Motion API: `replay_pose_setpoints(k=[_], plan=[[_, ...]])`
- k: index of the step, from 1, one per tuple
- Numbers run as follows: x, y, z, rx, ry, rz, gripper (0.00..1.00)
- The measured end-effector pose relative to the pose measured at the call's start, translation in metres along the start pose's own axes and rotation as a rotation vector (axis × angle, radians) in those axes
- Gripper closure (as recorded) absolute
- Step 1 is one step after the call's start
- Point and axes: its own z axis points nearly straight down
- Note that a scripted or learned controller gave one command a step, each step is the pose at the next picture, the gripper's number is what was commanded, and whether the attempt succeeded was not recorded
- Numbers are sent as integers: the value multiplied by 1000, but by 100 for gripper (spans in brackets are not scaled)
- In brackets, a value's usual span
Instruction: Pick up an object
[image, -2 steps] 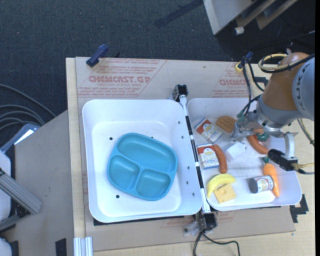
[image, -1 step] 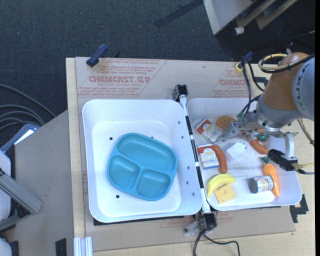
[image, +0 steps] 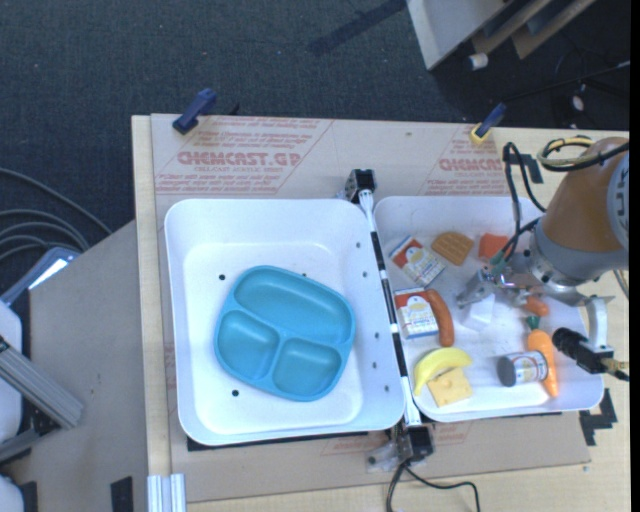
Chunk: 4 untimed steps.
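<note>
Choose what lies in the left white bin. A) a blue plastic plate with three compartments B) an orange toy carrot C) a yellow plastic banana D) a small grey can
A: the blue plastic plate with three compartments lies alone in the left white bin; the toy foods are in the right white bin.

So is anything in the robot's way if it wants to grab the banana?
Probably not much. The banana lies uncovered near the right bin's front-left corner, with a cheese wedge touching its front. The gripper sits further back; the sausage lies roughly between them, low in the bin.
</note>
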Motion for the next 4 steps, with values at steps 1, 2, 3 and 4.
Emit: replay_pose_setpoints(k=[1,2,3,4], plan=[[0,0,-10,-1,0,1,100],[93,-74,-100,0,1,-2,100],[166,-82,-164,-1,-1,-1,100],[147,-30,-171,-2,-1,0,100]])
